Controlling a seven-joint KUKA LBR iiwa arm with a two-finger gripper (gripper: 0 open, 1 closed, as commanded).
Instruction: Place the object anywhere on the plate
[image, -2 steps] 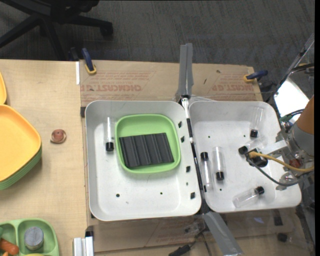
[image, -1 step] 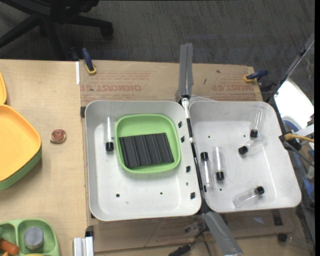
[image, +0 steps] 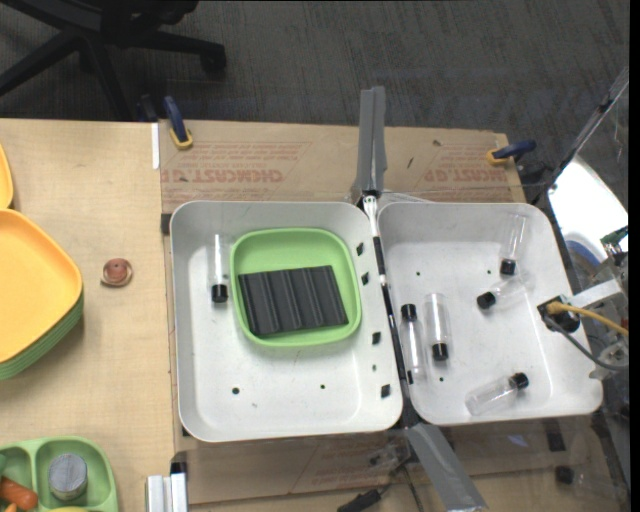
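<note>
A green square plate (image: 292, 240) rests in the upper middle of the left bin (image: 290, 390). A dark grey ridged block (image: 296, 299) lies flat on the plate and covers its lower half. Just left of the plate, a clear tube with a black cap (image: 218, 268) lies on the bin floor. The right bin (image: 450, 250) holds several more clear black-capped tubes: one near the top right (image: 512, 245), one below it (image: 497, 293), two side by side near the left wall (image: 437, 326), and one at the bottom (image: 497, 392).
A stack of orange plates (image: 30, 290) sits at the far left of the bench, with a small brown disc (image: 117, 271) beside it. A green compartment tray (image: 50, 475) is at the bottom left. A yellow cable (image: 585, 315) and fittings hang over the right bin's right wall.
</note>
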